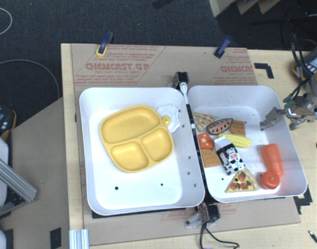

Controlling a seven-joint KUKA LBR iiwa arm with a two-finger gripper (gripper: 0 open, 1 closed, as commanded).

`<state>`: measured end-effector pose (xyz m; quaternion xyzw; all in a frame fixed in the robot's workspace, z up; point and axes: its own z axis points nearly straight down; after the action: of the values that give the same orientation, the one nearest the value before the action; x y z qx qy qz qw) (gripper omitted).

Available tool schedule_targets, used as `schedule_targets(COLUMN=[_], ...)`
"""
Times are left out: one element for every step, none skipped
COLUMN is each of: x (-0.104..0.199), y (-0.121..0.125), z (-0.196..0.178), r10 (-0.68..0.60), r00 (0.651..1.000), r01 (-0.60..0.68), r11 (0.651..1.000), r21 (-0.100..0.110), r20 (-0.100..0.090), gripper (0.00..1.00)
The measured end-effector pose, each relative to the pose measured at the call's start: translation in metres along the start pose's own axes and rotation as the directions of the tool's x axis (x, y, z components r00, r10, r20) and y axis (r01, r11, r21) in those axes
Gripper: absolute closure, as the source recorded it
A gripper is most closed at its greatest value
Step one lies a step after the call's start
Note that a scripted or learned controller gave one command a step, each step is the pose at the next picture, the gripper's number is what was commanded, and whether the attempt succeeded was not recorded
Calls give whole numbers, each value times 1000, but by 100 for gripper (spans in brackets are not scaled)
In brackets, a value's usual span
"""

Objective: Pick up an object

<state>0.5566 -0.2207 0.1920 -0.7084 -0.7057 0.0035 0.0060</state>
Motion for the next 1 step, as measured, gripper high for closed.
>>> schedule_targets(x=[0], y=[3], z=[-8], r10=[-4], r00=[1000], r01=[4], r11=[1000], r21=[-14], r20=[4], gripper=[0])
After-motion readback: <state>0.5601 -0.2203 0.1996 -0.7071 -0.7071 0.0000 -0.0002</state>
